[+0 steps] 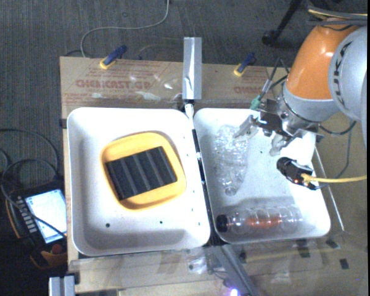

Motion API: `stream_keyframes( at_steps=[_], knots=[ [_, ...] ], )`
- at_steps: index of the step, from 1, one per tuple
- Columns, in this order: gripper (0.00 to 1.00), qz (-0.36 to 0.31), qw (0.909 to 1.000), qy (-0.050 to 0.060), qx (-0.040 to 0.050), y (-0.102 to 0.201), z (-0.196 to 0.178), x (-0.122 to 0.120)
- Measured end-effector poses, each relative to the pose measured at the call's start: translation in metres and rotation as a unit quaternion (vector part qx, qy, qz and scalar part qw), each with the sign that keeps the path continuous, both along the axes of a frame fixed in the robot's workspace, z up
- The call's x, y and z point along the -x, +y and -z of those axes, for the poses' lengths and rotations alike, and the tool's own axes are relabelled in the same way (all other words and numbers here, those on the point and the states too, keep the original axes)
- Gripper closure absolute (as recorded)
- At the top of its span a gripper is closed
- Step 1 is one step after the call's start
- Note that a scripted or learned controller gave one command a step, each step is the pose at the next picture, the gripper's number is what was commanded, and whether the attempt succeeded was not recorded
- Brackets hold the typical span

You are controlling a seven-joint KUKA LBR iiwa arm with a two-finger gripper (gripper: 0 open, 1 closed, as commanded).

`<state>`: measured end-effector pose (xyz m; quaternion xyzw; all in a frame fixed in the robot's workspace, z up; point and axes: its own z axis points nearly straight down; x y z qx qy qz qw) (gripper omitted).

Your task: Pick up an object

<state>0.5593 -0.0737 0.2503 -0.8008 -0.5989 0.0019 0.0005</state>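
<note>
Claw spread above crumpled clear bottle: light, slippery, yields under pressure; grip across its crushed midsection

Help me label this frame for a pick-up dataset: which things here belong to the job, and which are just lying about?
Belongs to the job:
- end effector, above the right bin
- crumpled clear bottle
- clear bottle lying on its side
- yellow tray with black slats, in the left bin

Just lying about:
- blue clamps
- handheld screen on the floor
</note>
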Motion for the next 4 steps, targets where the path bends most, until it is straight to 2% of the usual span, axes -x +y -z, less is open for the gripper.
stream_keyframes(
  at_steps=[1,2,3,4],
  knots=[
    [0.0,-0.055,0.9985,0.0,0.0009,-0.066,0.016,-0.049],
    [0.0,-0.034,0.9994,0.001,-0.0016,-0.025,0.095,0.024],
    [0.0,-0.044,0.999,0.0,-0.0013,-0.024,0.149,-0.035],
    [0.0,-0.051,0.9987,-0.001,0.0006,-0.053,0.044,-0.03]
  ],
)
